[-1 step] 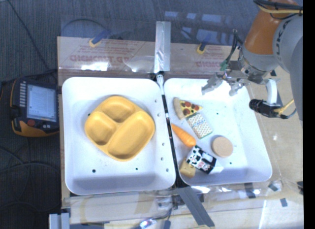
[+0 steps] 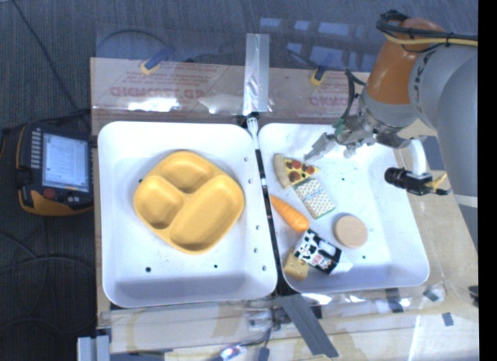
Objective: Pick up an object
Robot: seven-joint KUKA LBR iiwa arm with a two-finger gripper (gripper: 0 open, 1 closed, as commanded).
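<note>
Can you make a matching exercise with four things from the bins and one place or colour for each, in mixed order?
Things:
1. plate
2. carrot
3. pizza
4. disc

Places or colours:
A. round and tan, in the right bin
B. yellow, in the left bin
C. nearest to the tool
D. orange, beside the wall between the bins

Pairs: 1-B, 2-D, 3-C, 4-A

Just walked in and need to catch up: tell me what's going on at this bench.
A grey robot arm reaches in from the right, its tool above the right bin, near the pizza slice. It holds nothing. A carrot, a round biscuit and other toys lie there. The left bin holds a yellow divided plate.
</note>
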